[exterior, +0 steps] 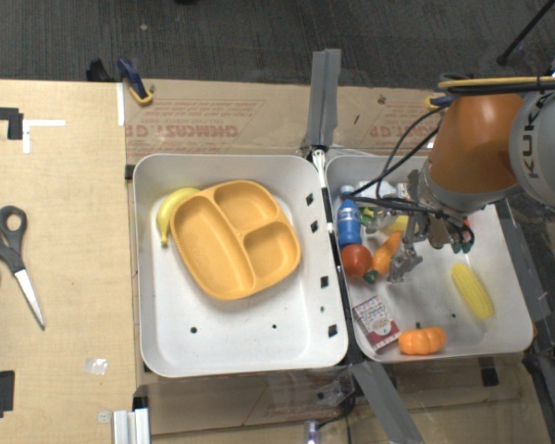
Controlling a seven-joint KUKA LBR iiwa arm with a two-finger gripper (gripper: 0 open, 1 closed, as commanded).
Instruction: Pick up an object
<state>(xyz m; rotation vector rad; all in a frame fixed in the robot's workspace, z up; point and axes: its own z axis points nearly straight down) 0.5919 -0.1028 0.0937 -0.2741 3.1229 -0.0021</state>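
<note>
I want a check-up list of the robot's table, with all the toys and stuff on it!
Surface: two white bins, left bin and right bin, on a cardboard-covered bench.
Job's things: right bin holds corn, tomato, carrot, blue bottle, small pumpkin, red-and-white packet.
Clutter: orange divided plate and banana in left bin.
End effector: low over right bin; finger state unclear.
Cables: black wires by the wrist.
Surroundings: scissors on left table.

Bench (55, 276) bears 2 white bins (166, 340), scissors (17, 257), cardboard (222, 118).
</note>
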